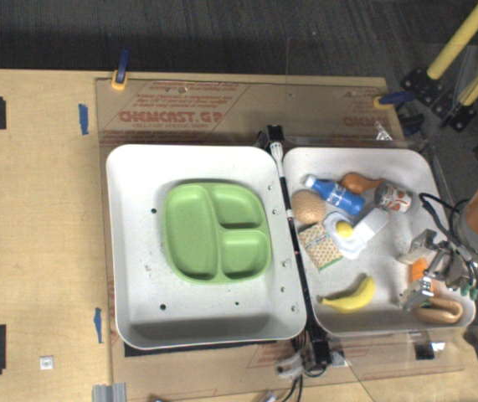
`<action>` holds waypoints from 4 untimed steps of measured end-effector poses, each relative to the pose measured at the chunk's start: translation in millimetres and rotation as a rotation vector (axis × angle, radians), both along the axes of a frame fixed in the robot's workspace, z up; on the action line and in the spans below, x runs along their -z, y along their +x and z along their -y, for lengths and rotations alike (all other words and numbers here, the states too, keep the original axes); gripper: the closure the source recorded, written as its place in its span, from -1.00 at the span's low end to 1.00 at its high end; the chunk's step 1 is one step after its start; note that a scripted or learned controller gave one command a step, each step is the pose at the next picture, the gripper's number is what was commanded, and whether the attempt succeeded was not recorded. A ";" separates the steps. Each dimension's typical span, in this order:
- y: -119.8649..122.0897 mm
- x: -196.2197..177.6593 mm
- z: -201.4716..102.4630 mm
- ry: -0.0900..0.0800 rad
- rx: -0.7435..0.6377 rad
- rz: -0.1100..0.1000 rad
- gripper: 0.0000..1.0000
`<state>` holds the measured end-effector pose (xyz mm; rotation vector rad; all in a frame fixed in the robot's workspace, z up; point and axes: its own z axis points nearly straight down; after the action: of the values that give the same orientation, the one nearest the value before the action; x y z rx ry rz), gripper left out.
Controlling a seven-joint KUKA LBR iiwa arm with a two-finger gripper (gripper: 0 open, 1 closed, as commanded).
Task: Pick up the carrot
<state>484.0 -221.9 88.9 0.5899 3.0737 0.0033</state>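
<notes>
Reaching in from the right, the gripper (429, 275) hangs low over the right bin's (389, 159) near right corner, where the carrot (418, 269), a small orange piece, shows just beside it. Whether the fingers are released or clenched on it I cannot tell. A banana (352, 295) lies nearby; the green tray (217, 230) occupies the left bin (130, 224).

arm: orange band | end effector (433, 276): metallic grey, black cables, green spots

Glossy white plastic bins (130, 224), matt green tray (218, 231) (plastic)
</notes>
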 end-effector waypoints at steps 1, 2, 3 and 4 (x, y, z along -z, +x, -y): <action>-0.1 -0.1 3.3 -0.009 -0.332 0.003 -1.00; 0.5 0.2 -0.4 0.002 0.207 0.002 -1.00; -0.5 0.0 3.8 -0.008 -0.157 0.002 -1.00; -0.2 0.0 0.7 -0.001 -0.013 0.001 -1.00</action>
<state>483.8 -222.6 88.8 0.5691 3.0768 0.0015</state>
